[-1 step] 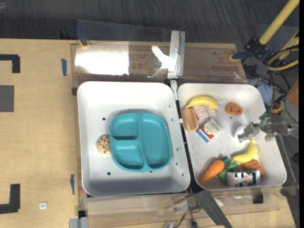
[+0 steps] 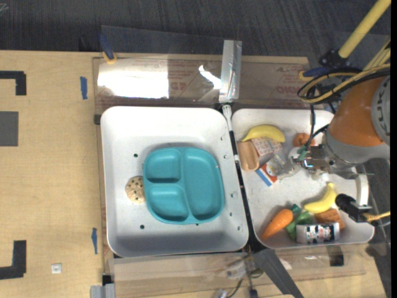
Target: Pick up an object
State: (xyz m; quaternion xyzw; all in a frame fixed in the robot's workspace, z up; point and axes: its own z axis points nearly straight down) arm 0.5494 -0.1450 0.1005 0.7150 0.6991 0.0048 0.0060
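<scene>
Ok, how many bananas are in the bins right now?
2. One banana lies at the far end of the right bin, beside the divider; the second banana sits nearer the front, above the carrot. The arm could hide more.

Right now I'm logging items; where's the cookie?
The cookie lies in the left bin, touching the left edge of the teal tray.
</scene>
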